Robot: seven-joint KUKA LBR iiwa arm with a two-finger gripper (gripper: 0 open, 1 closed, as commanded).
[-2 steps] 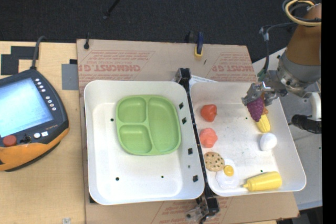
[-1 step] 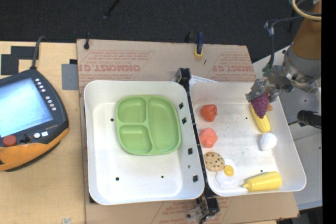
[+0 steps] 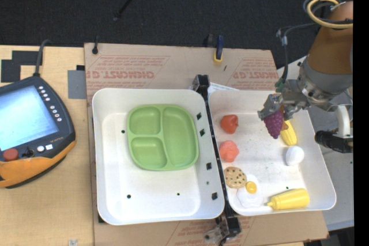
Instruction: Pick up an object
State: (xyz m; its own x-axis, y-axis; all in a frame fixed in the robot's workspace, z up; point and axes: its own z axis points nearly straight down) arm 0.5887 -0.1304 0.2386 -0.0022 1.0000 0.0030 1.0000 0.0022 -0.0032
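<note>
My gripper [image 3: 273, 111] hangs over the upper right part of the right bin [image 3: 323, 178]. It is shut on a bunch of purple grapes [image 3: 275, 124], whose top sits between the fingers while the rest dangles below. A yellow corn cob [image 3: 289, 134] lies just right of the grapes, partly behind them. Also in this bin are a red pepper [image 3: 229, 122], an orange-red fruit [image 3: 229, 150], a cookie [image 3: 234, 177], a fried egg [image 3: 249, 193], a white egg [image 3: 294, 155] and a yellow bottle [image 3: 288, 199].
The left bin [image 3: 109, 181] holds a green divided plate [image 3: 161, 137]. A black divider [image 3: 209, 141] runs between the bins. A teach pendant [image 3: 31, 124] lies at the far left on the bench. The arm's wrist [image 3: 328, 60] rises at the right.
</note>
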